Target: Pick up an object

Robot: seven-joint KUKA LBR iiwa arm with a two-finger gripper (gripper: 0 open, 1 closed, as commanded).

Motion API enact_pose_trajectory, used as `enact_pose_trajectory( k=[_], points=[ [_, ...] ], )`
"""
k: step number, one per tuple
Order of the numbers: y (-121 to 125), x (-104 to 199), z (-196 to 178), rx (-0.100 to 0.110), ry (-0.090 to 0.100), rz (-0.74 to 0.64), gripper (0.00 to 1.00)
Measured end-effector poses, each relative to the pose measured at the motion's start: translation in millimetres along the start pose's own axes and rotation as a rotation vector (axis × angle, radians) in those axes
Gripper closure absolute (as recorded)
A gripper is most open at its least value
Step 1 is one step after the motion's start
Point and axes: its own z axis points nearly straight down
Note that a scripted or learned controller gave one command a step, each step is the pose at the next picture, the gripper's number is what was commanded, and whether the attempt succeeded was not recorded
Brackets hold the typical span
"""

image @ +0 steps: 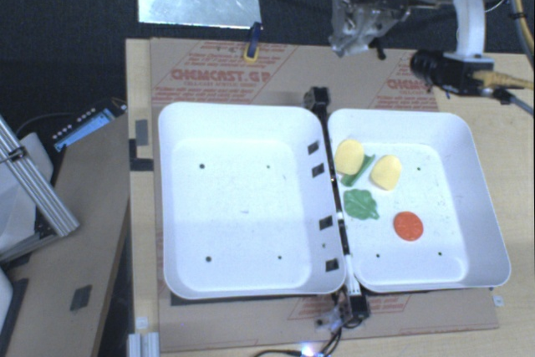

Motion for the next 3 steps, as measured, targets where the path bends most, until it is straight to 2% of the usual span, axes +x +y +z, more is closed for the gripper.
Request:
enact_pose_trajectory(
  k=[1,3],
  points=[
    [0,-134,7,0.004,-0.008,0.023,1.0],
    [-54,-298,2,0.004,-0.007,0.019,1.0]
  ],
)
